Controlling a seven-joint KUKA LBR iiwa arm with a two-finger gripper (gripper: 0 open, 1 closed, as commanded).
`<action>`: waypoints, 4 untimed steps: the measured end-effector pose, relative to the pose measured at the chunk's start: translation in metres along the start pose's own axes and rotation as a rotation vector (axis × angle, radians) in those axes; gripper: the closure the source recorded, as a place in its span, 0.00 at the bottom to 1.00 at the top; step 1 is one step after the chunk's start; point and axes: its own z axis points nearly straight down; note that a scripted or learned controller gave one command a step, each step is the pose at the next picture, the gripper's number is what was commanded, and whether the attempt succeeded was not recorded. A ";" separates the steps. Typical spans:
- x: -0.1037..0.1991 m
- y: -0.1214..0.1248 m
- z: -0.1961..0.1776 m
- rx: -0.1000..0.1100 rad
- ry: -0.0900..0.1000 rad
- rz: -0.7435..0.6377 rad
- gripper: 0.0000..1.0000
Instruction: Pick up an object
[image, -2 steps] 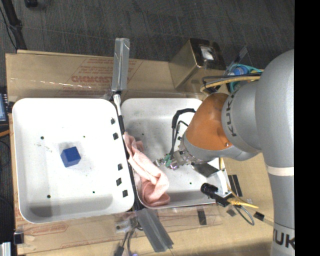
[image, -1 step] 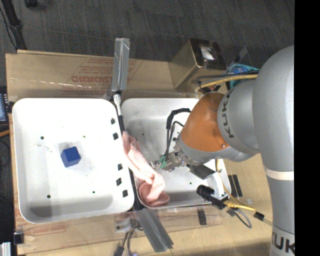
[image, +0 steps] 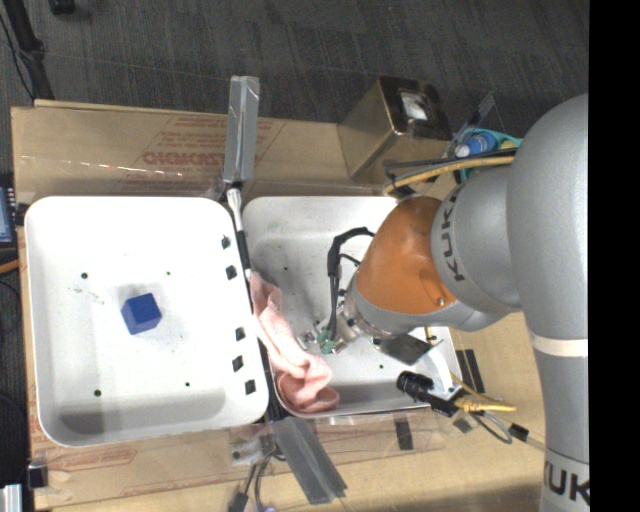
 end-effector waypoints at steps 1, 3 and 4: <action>-0.012 0.020 0.001 0.002 0.001 0.030 0.00; -0.023 -0.007 -0.014 0.004 0.001 0.192 0.00; -0.049 0.071 0.002 0.004 0.002 0.155 0.00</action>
